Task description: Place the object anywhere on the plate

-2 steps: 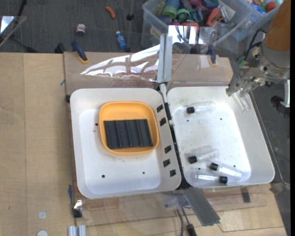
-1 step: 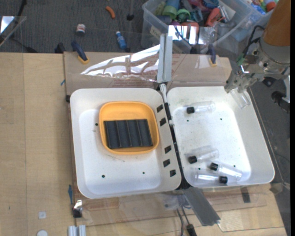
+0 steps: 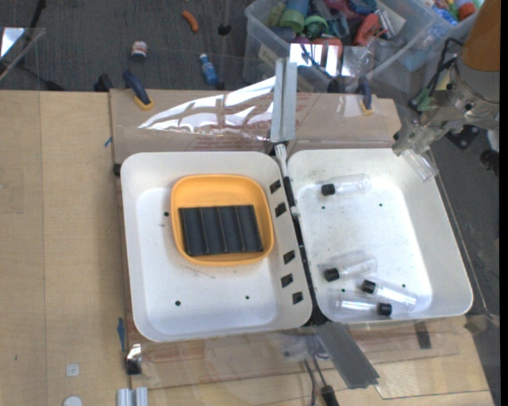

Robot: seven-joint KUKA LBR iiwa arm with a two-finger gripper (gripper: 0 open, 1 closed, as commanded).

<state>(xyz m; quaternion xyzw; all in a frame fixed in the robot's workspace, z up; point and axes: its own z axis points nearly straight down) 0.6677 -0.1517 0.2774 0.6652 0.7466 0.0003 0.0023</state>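
An orange plate (image 3: 184, 195) lies in the left bin (image 3: 151, 301), and a dark ridged insert (image 3: 221, 230) covers its middle. Several clear tubes with black caps lie in the right bin (image 3: 444, 262): one near the back (image 3: 346, 185), one at mid-front (image 3: 349, 269), and two close together at the front (image 3: 387, 293) (image 3: 361, 305). My gripper (image 3: 415, 147) hangs over the back right corner of the right bin, well away from the tubes and far from the plate. Something pale and translucent sits just below its tip; I cannot make out what it is.
A metal divider (image 3: 284, 103) stands upright behind the seam between the bins. Crumpled clear plastic (image 3: 214, 111) lies behind the left bin. A clear tub of coloured toys (image 3: 333, 24) sits at the back. Black tabs (image 3: 287, 258) line the seam.
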